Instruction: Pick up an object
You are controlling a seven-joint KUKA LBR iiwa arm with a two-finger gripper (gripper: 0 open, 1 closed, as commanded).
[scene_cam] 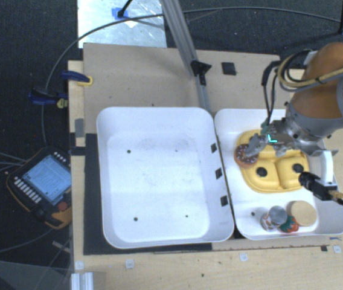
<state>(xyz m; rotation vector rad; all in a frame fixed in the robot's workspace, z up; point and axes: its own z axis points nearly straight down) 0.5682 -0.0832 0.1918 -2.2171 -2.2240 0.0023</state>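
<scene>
In the right bin [339, 222], a yellow moulded piece [274, 173] with dark holes lies at the centre. A brown ring with speckles [243, 156] rests against its left edge. My gripper [267, 149] hangs low over the upper part of the yellow piece, just right of the ring. It is open, one finger [253, 145] close to the ring and the other over the yellow piece, with nothing gripped between them. A small grey and red figure [275, 218] and a tan round disc [303, 213] sit near the bin's front wall.
The left bin [108, 162] stands beside the right one, with black clips on the shared wall [218, 173]. A slanted metal rod [183, 35] crosses the bench at the back. A black cable connector [316, 186] juts over the right bin's right side. A teach pendant [41, 183] lies off the bench, left.
</scene>
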